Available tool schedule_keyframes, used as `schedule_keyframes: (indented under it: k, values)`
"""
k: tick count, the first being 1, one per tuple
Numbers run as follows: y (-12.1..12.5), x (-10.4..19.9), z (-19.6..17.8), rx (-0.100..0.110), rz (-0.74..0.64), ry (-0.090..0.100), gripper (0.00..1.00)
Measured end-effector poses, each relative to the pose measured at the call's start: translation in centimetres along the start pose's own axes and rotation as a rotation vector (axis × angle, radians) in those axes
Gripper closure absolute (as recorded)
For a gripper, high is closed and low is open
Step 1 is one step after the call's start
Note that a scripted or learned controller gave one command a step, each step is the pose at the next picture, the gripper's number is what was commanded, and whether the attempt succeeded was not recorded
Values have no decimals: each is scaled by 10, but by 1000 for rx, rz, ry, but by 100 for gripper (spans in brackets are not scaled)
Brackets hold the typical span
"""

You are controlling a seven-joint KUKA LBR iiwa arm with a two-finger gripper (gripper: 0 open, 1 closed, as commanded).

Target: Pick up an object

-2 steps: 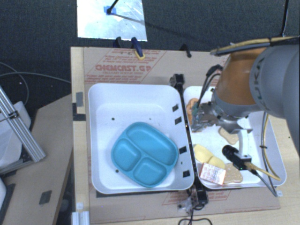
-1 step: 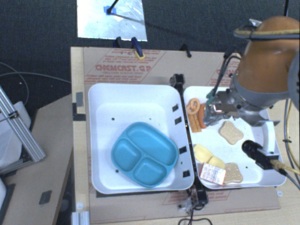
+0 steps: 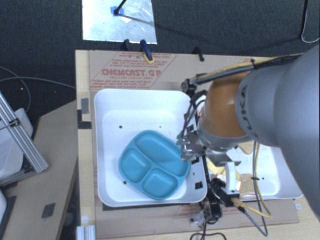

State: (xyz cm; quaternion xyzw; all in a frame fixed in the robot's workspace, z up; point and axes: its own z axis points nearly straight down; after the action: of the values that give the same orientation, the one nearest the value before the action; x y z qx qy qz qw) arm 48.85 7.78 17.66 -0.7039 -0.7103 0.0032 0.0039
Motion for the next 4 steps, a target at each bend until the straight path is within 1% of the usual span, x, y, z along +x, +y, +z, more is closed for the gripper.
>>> schedule_keyframes:
  k: [1,2,3,4]
  values:
    - [73,18,-197,-34,1,2,100]
    - [92,152,-174,-13,-7,3,100]
    - [104,155,98,-9,7,-2,100]
    - [23,166,89,-20,0,15,100]
